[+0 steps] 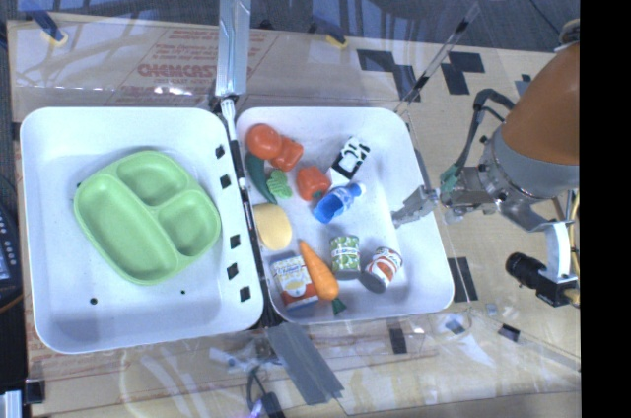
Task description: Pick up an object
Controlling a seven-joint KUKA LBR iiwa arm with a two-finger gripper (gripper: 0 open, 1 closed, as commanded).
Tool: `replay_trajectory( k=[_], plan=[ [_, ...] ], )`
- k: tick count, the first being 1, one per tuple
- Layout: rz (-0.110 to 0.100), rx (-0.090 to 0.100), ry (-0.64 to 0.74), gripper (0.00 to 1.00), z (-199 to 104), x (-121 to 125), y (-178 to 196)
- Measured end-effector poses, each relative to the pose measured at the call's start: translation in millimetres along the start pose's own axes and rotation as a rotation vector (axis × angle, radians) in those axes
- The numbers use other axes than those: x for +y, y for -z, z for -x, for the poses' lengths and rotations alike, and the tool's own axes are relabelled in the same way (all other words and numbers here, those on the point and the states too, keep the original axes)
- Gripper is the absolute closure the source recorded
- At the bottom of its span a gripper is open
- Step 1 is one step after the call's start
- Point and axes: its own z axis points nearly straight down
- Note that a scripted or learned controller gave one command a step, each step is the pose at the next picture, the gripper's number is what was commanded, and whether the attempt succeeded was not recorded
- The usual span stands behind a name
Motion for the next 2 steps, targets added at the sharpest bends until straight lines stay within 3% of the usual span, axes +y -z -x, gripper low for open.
replay_trajectory(
  k=[1,2],
  plan=[
    [-0.004,0.001,-0.025,0.0,-80,39,-148],
    [0.004,-0.003,0.401,0.0,-80,82,-84]
  ],
)
